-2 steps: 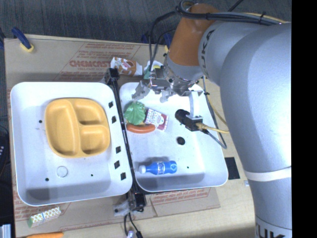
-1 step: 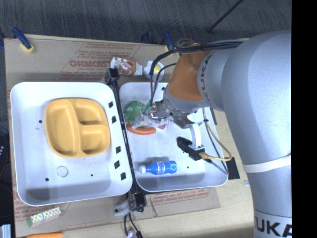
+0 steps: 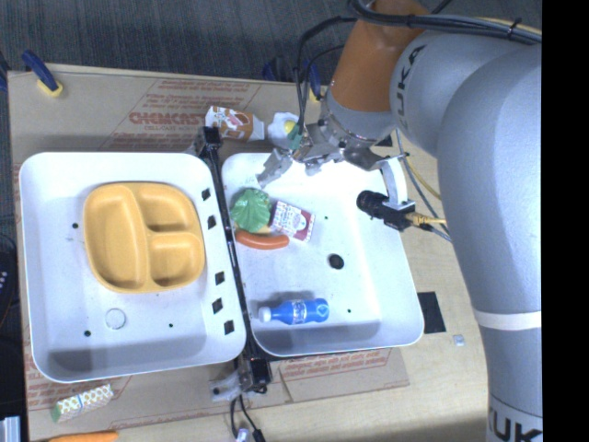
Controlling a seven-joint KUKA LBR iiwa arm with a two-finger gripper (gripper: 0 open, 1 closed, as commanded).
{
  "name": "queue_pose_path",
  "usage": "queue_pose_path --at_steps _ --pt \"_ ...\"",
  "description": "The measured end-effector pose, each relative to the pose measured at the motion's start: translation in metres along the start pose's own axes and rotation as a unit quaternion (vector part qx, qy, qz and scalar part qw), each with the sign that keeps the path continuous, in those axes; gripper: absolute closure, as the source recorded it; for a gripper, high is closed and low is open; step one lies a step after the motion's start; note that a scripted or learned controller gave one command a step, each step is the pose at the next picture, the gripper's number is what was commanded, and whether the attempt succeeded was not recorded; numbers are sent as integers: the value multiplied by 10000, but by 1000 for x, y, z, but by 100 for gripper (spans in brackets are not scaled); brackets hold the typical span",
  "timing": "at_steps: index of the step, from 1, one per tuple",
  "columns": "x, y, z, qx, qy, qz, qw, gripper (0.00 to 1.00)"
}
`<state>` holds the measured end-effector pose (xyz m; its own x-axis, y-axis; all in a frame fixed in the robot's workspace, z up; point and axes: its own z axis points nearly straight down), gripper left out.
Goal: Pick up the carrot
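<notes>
1. Hovering at the right bin's far-left corner — gripper; grip state impossible to tell.
2. Lying below, by the divider — carrot, touching green leafy toy.

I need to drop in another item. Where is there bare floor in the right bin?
Free: the stretch right of the blue bottle and below the black arm part. Crowded: the upper left, where carrot, green vegetable and small carton sit under the gripper.
</notes>
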<state>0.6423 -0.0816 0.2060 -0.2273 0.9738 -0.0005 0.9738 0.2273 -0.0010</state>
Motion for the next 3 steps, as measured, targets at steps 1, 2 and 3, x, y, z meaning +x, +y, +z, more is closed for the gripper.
queue_pose_path --at_steps 1,2,3 --pt "49 -54 15 21 6 870 9962 0" --pt "47 -24 14 4 2 276 9996 0" --pt "88 -71 15 21 8 1220 9925 0"
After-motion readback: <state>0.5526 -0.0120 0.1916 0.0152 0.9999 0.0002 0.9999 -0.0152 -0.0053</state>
